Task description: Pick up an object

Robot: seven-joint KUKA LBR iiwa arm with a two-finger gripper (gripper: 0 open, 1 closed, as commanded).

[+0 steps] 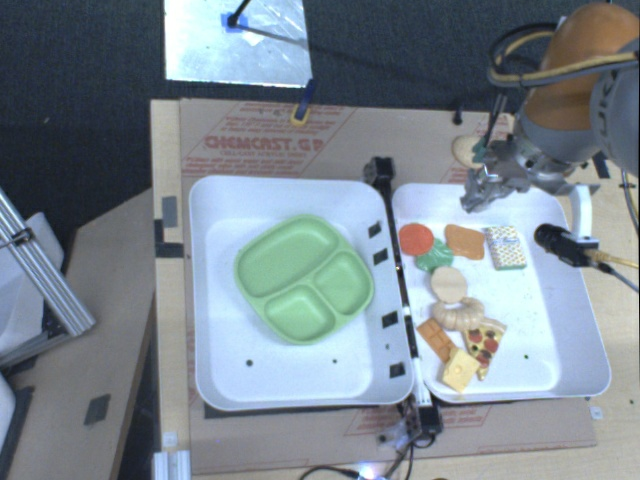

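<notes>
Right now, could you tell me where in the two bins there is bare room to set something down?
The right bin is bare along its right side, past the patterned packet and pizza slice. Its left-centre is crowded with toy food. In the left bin, the green tray fills the middle; bare floor runs along the near edge and the corners. The gripper hovers over the right bin's far edge.

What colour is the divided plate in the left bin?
Light green; the plate shows best in the camera view.
</notes>
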